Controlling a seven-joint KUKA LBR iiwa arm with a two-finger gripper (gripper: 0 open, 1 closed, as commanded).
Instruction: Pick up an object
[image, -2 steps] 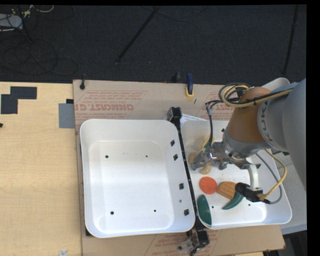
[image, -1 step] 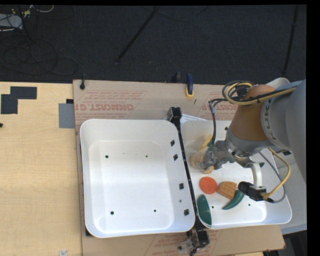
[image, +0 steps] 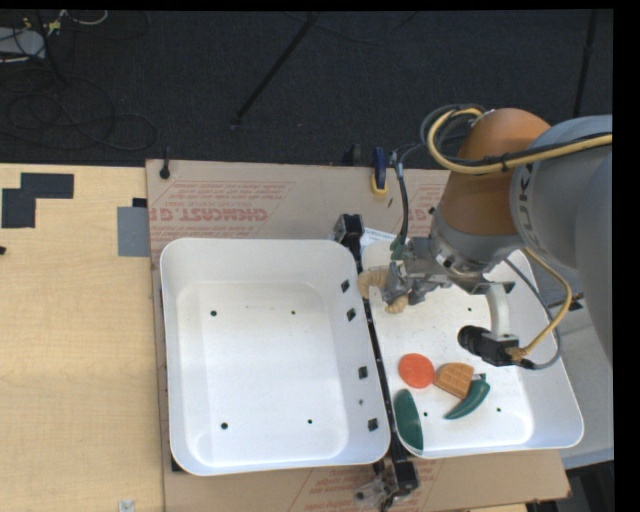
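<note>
My gripper (image: 399, 291) hangs over the far left part of the right bin (image: 545, 425), close to the wall between the bins. A small tan object (image: 378, 283) sits right at its tip, and I cannot tell whether the gripper holds it. Lower in the same bin lie a round orange-red piece (image: 417, 371), a tan wedge (image: 454, 378), a dark green curved piece (image: 468, 399) and a green oval piece (image: 408, 418).
The left bin (image: 262, 352) shows a bare white floor. The arm's grey body and orange band (image: 495, 160) cover the right bin's far right part. A black cable connector (image: 488, 345) dangles over the bin's middle. Cardboard lies under both bins.
</note>
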